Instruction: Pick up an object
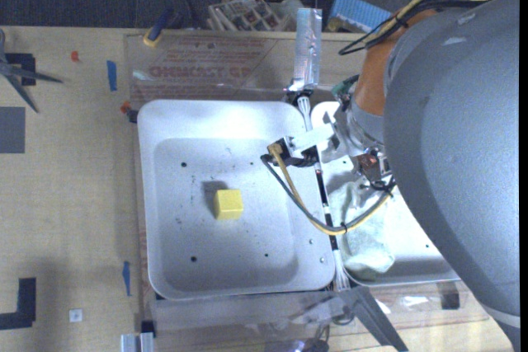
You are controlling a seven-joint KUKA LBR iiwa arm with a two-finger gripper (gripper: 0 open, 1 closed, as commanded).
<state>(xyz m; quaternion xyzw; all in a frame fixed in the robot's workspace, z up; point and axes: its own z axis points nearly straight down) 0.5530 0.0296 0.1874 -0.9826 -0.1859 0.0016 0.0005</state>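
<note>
Pincer (363, 165) hangs low at the inner edge of the right bin (406, 237), tucked under the big grey arm, and from this angle there is no telling how far open it is or whether it has hold of anything. Now the target: one small yellow block (228, 204) lying flat on the floor of the left bin (165, 118), close to the middle and well clear of every wall. It looks near enough square, so no real long axis to line up on; its edges sit a touch skewed to the bin's sides. From the pincer, the block lies away to the view's left and a little lower, across the seam between the two bins, so the coming move looks like a sideways carry before any descent. Nothing else crowds it there. Over in the right bin a pale crumpled lump (369, 254) lies just below the pincer, much nearer than the block. Around both bins runs the bare wooden tabletop (66, 177).
</note>
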